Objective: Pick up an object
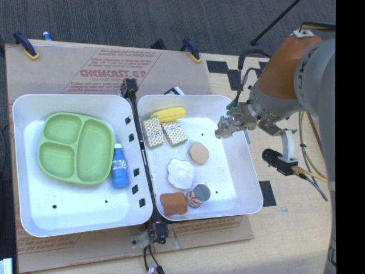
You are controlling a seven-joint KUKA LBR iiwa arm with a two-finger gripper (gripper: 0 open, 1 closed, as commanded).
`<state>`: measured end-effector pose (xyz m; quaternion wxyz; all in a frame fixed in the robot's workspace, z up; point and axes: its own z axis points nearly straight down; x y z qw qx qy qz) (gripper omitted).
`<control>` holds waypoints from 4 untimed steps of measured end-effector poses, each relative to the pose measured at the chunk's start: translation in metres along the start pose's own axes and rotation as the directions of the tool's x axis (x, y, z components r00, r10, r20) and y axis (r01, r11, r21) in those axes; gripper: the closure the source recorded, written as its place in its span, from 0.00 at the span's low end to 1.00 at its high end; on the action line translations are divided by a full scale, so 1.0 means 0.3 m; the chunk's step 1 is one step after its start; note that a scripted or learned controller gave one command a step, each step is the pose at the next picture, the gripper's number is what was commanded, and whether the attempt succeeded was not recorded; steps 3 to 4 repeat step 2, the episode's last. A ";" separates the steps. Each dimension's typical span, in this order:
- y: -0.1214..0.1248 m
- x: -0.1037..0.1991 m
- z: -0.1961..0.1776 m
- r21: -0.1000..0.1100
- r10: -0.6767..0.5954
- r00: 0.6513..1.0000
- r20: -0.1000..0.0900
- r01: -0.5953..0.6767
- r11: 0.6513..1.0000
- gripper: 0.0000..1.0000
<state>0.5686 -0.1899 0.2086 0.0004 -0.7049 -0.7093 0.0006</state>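
Note:
The right bin [239, 181] holds a yellow banana [167, 114], two patterned packets [153, 132] [175, 133], a tan round piece [199, 153], a white lumpy object [181, 174], a brown block [173, 204] and a small can [198, 196]. My gripper [226, 128] hangs over that bin's right edge, above and to the right of the tan piece. Nothing shows between its fingers.
The left bin [25, 170] holds a green divided plate [76, 148] and a blue bottle [118, 166] lying beside it. A black divider [138, 147] runs between the bins. Cardboard [114, 67] lies behind them, held by blue clamps. Cables and a black fitting [279, 160] sit right of the bins.

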 end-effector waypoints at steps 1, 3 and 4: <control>-0.155 0.100 -0.058 0.002 0.000 1.000 0.000 0.000 1.000 1.00; -0.008 0.060 0.006 0.001 -0.002 1.000 0.000 0.002 1.000 1.00; -0.008 0.060 0.006 0.001 -0.002 1.000 0.000 0.002 1.000 1.00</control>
